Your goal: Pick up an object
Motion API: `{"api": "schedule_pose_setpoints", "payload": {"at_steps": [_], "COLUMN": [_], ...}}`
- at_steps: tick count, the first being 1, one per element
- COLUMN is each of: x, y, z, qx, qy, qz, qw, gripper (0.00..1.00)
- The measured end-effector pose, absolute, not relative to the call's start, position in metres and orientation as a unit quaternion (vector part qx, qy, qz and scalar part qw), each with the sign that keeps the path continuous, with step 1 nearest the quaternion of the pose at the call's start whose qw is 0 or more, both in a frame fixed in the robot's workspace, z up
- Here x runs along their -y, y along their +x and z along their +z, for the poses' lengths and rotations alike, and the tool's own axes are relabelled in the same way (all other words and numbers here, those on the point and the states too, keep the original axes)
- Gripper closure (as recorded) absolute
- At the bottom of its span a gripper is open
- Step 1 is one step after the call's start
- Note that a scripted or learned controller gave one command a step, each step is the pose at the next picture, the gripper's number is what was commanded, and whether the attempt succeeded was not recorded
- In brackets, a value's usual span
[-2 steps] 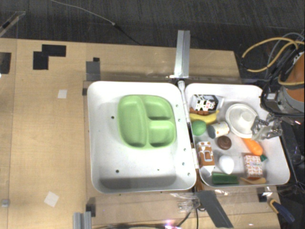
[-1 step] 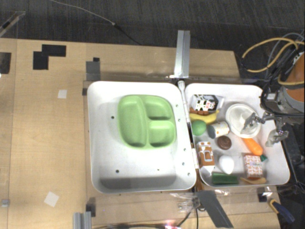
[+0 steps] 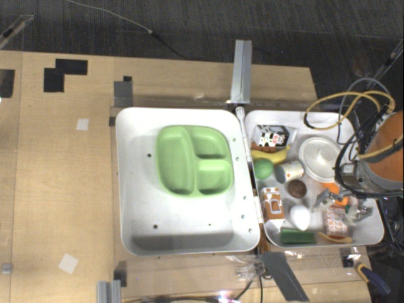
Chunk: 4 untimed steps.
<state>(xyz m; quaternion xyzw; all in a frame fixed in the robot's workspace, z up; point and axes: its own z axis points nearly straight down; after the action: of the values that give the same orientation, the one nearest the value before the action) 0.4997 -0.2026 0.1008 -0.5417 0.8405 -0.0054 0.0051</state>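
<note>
**Gripper low over the crowded right bin**

The gripper (image 3: 341,202) sits low at the right side of the right bin (image 3: 377,235), among the things lying there; whether it is released or clenched on anything cannot be told from this slanted view, since cables and metal parts hide its tip. Just below it lies a clear packet with brownish contents (image 3: 335,220), and a small orange piece (image 3: 332,187) shows just beside it on the upper left. No thing can be seen lifted clear of the bin.

Further left in the same bin are a white egg-shaped thing (image 3: 300,218), a dark green flat block (image 3: 297,237) along the near wall, a brown ball (image 3: 297,188), an orange and white carton (image 3: 272,202), a pale cup on its side (image 3: 291,170), a green ball (image 3: 263,169), a yellow banana (image 3: 270,154) and a black and white patterned packet (image 3: 272,137) near the far wall. A white bowl (image 3: 319,154) stands upright toward the far right.

The arm (image 3: 386,145), with its orange band and looped cables, enters from the right. The left bin (image 3: 132,194) holds a green divided tray (image 3: 192,160), lying flat near its middle. Both bins rest side by side on the wooden counter (image 3: 57,182).
</note>
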Motion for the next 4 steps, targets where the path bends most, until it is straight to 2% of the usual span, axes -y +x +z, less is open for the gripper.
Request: {"api": "schedule_pose_setpoints", "payload": {"at_steps": [1,2,4], "x": [0.175,0.185,0.134], "y": [0.498,0.495,0.496], "z": [0.097,0.095,0.097], "qx": [-0.820,-0.830,-0.868], "qy": [-0.572,-0.558,-0.497], "qz": [-0.0132,-0.0104,-0.0134], "qw": [0.004,0.008,0.008], "gripper": [0.00,0.00,0.00]}}
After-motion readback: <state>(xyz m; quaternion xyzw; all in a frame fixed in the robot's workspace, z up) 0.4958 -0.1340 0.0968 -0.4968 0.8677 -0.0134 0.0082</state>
